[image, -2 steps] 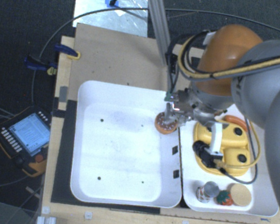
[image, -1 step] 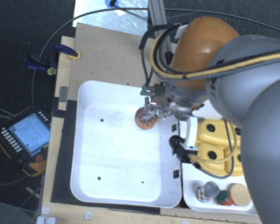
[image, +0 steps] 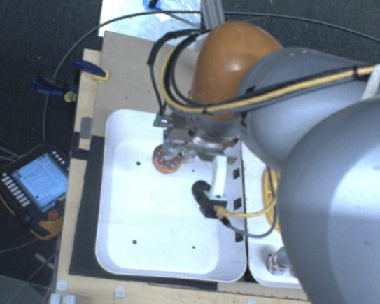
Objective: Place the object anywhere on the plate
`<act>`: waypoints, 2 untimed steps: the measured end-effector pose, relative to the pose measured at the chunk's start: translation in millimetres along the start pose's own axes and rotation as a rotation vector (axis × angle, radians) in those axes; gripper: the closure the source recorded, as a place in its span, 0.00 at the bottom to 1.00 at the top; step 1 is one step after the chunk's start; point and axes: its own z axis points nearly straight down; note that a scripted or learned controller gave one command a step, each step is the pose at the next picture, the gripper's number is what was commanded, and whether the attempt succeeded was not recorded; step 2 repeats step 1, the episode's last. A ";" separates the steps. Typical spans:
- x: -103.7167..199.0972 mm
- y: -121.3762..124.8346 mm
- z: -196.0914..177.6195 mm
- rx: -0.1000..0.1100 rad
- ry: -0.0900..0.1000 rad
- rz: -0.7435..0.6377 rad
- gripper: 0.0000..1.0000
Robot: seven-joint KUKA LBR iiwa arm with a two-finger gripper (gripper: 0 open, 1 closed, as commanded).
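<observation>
Grey arm hides much of right bin

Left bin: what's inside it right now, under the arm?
In the left bin, a small round brown object lies near the far edge, partly under the gripper. A few dark specks dot the floor. The arm covers the bin's right side.

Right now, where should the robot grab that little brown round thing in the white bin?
The brown round thing looks flat and lies low on the floor of the left bin, just under the gripper. Probably best to come straight down from above and pinch across its rim, since a flat disc offers little else.
</observation>
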 end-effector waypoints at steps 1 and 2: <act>-3.6 0.3 -1.2 -0.001 -0.002 0.005 0.00; -3.6 0.3 -1.2 -0.001 -0.002 0.005 0.00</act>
